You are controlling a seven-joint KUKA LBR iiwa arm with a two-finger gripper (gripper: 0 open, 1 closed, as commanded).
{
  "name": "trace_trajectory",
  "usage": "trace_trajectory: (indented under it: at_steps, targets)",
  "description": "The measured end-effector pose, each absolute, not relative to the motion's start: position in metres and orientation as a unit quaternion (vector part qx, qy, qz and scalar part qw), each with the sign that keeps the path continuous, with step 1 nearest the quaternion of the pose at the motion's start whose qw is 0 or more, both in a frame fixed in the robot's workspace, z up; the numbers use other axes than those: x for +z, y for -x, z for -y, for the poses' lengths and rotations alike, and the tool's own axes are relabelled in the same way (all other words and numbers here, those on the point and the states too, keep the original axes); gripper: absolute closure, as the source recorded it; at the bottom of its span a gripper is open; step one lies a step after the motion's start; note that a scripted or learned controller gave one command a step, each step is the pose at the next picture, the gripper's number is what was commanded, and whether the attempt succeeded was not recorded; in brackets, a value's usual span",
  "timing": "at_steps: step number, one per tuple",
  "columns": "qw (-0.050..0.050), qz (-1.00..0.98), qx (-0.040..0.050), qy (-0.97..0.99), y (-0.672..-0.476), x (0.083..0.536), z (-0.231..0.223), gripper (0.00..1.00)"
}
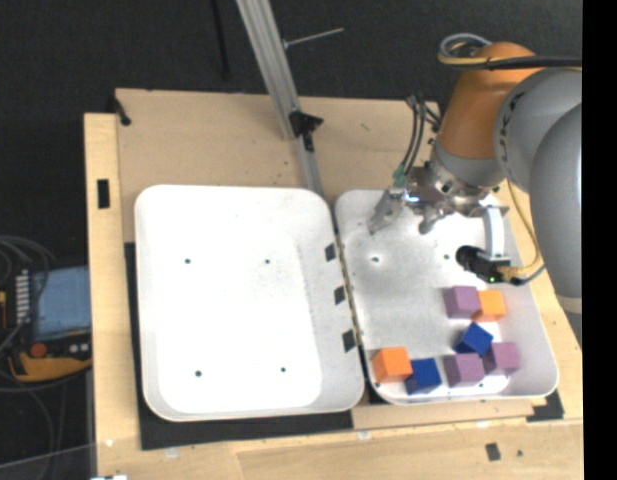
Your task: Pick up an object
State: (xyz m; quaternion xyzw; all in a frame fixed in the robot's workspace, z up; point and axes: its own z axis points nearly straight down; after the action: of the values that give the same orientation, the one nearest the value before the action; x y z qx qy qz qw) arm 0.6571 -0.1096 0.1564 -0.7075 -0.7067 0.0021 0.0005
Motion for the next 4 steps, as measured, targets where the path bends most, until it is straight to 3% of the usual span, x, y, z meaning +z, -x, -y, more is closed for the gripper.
trace_trajectory:
  at_steps: [1,2,4]
  targets:
    - [0.000,0.708,0.0020,0.707,-0.664,0.097,0.111,0.00]
    - [-0.002,0.707,-0.0009,0.707,-0.666,0.113,0.111,1.00]
    - [-0.003,0.708,-0.0021,0.706,-0.659,0.212,0.101,1.00]
